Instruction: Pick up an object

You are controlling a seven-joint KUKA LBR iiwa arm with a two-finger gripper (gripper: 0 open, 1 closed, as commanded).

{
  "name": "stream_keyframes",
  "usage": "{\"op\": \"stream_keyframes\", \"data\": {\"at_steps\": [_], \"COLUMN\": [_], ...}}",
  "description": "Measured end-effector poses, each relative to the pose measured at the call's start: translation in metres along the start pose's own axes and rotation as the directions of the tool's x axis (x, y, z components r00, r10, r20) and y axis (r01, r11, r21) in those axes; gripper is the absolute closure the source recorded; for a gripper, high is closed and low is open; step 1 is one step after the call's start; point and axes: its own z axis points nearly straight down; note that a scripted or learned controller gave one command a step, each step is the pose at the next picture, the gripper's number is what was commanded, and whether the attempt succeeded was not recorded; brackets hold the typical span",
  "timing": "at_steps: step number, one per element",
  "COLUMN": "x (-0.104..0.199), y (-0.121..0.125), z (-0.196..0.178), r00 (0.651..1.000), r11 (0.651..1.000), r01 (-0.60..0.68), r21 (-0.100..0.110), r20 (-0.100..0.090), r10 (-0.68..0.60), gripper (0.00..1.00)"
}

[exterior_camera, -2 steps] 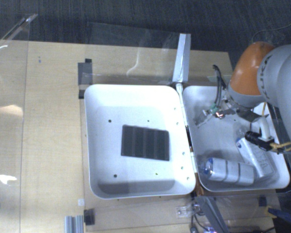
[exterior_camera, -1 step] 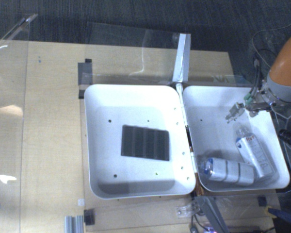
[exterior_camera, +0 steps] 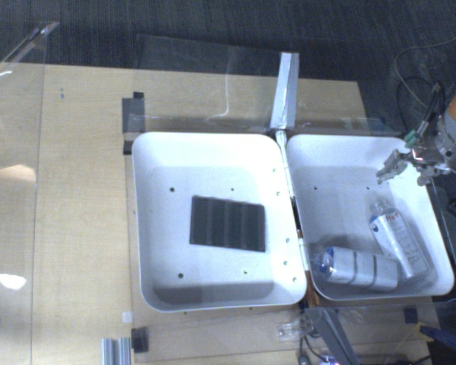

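A dark ribbed rectangular pad point(exterior_camera: 228, 223) lies flat in the middle of the left bin point(exterior_camera: 159, 166). In the right bin point(exterior_camera: 327, 166), a clear plastic bottle point(exterior_camera: 399, 238) lies along the right wall. A grey-white cylinder with a blue cap point(exterior_camera: 361, 268) lies on its side against the front wall, touching the bottle's lower end. My gripper point(exterior_camera: 403, 175) hovers over the right bin's far right corner, just above the bottle's top. Its fingers are spread open with nothing between them.
A metal bar point(exterior_camera: 286, 90) stands upright behind the seam between the two bins. Cables point(exterior_camera: 418, 74) hang at the far right beside the arm. Light wooden bench top surrounds the bins on the left.
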Motion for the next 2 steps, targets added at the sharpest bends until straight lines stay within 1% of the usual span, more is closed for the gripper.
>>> {"op": "stream_keyframes", "data": {"at_steps": [1, 2], "x": [0.0047, 0.0048], "y": [-0.0281, -0.0266], "z": [0.1111, 0.1108], "r00": [1.0, 0.979], "r11": [1.0, 0.979], "r01": [-0.031, 0.202], "r21": [-0.006, -0.005], "r20": [0.0, 0.0], "r10": [0.031, -0.202], "gripper": [0.0, 0.0]}}
